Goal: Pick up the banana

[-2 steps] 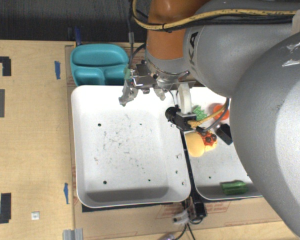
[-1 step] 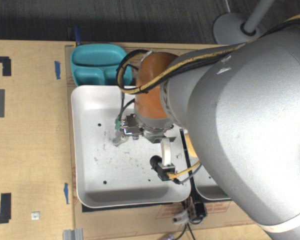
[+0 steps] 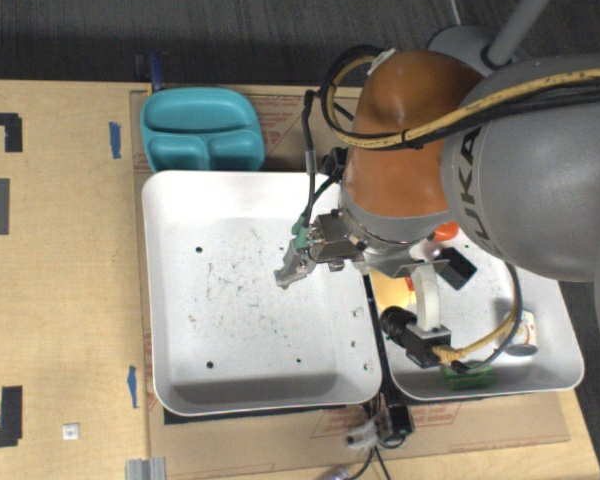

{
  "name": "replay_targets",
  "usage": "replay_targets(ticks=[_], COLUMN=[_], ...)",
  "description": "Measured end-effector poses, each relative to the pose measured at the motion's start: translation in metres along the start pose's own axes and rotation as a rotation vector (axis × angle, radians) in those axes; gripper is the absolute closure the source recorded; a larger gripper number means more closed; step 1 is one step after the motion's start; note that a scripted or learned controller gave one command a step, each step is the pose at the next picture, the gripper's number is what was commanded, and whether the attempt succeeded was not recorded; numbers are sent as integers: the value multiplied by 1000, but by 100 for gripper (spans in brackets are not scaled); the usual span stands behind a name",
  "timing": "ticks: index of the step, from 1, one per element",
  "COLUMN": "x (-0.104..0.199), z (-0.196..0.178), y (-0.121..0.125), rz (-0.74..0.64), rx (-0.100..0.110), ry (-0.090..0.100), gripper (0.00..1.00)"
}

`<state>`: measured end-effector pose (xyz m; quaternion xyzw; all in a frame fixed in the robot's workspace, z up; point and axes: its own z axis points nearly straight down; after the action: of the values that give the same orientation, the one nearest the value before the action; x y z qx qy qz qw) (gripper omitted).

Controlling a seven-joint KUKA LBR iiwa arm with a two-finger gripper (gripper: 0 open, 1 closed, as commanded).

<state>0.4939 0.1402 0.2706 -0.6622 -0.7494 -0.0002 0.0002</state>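
Gripper (image 3: 298, 264) over left bin (image 3: 180, 298), nr its right edge; grip state indeterminate. Banana (image 3: 390, 290), mostly hidden, at right bin (image 3: 555, 368) left edge.

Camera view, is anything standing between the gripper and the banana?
The gripper is over the left bin; a yellow patch, probably the banana, lies in the right bin under the wrist. The bins' adjoining rims stand between them; the arm hides the rest.
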Motion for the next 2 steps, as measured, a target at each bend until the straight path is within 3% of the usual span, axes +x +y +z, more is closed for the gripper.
replay_targets(ticks=[1,2], x=[52,79], z=[119,184], y=[-9,-4], rz=[-113,-597], rx=[3,-1], ry=[0,0], gripper=[0,0])
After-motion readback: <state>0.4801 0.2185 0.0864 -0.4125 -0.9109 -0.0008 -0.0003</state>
